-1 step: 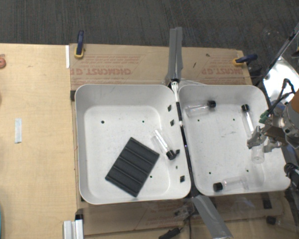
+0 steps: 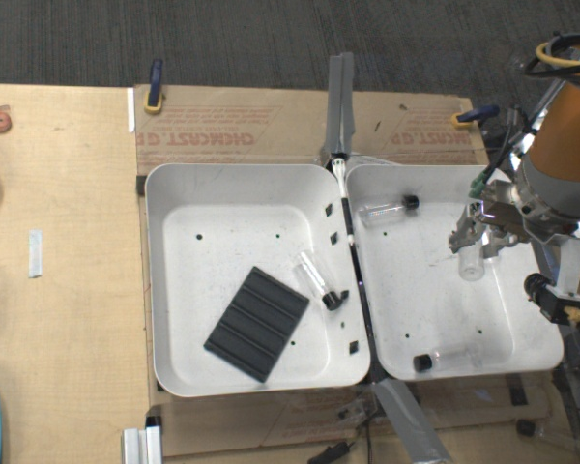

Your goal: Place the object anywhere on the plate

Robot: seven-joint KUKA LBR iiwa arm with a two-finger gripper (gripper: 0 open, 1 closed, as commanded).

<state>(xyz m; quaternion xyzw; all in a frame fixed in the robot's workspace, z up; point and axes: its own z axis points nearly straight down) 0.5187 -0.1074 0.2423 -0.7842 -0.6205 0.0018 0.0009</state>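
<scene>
1. The gripper (image 2: pixel 476 243) is over the right side of the right bin (image 2: pixel 435 298), at the end of the arm (image 2: pixel 561 143) coming in from the right. Honestly can't tell whether it's apart or clamped; that end is just a dark jumble from this angle.
2. Right at its tip, just below, there's a small clear tube (image 2: pixel 471 268). It touches or overlaps the gripper in the view, but I can't say if it's actually held or just lying on the bin floor underneath.
3. Same bin, two more: a top tube (image 2: pixel 387 208) with a black cap lying near the back wall, and a bottom tube (image 2: pixel 443 360), also black-capped, along the front wall. Both are well apart from the gripper.
4. Over in the left bin (image 2: pixel 203 259), the plate (image 2: pixel 258 323) is a dark ribbed rectangle lying flat, turned at a diagonal, towards the front.
5. Just beside the plate's upper right corner lies a left-bin tube (image 2: pixel 317 280), clear with a black cap, not on the plate.
6. Both bins sit on cardboard (image 2: pixel 242 129), with a blue clamp (image 2: pixel 155 85) at its back left corner, and the wooden table (image 2: pixel 68 336) stretches off to the left.
</scene>
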